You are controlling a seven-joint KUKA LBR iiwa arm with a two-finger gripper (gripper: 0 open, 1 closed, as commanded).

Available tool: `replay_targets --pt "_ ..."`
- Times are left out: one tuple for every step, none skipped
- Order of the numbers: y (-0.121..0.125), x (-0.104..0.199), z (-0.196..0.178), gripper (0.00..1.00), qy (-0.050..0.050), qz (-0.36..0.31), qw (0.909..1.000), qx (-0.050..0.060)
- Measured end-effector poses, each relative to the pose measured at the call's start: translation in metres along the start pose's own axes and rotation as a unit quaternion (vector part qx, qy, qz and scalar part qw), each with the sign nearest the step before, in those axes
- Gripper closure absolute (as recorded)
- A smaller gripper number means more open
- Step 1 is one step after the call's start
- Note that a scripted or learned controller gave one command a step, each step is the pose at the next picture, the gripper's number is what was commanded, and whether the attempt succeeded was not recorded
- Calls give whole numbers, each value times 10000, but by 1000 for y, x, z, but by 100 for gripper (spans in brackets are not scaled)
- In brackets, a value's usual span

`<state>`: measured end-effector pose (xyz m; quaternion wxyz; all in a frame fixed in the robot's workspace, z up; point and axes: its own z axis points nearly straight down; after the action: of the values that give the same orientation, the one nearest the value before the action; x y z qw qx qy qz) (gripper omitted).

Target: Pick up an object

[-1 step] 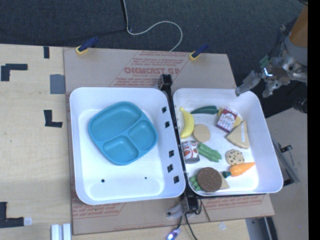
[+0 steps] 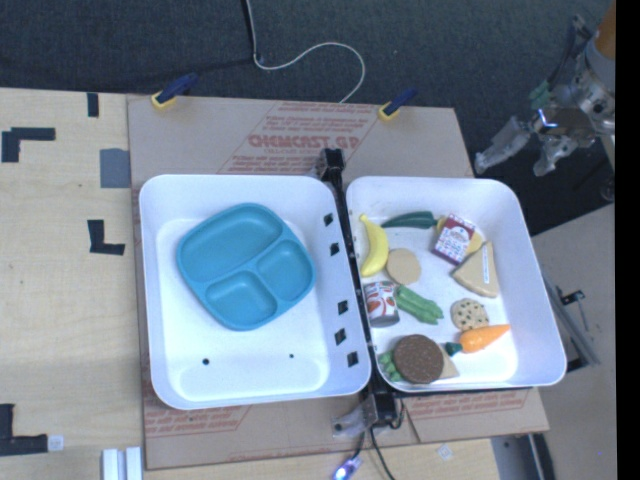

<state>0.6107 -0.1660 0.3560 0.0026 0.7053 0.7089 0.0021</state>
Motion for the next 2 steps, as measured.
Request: replay_targets --pt "-44 51 -137 0 0 -11 10000 -31" --pt "-42 48 -138 100 -10 14 10000 29"
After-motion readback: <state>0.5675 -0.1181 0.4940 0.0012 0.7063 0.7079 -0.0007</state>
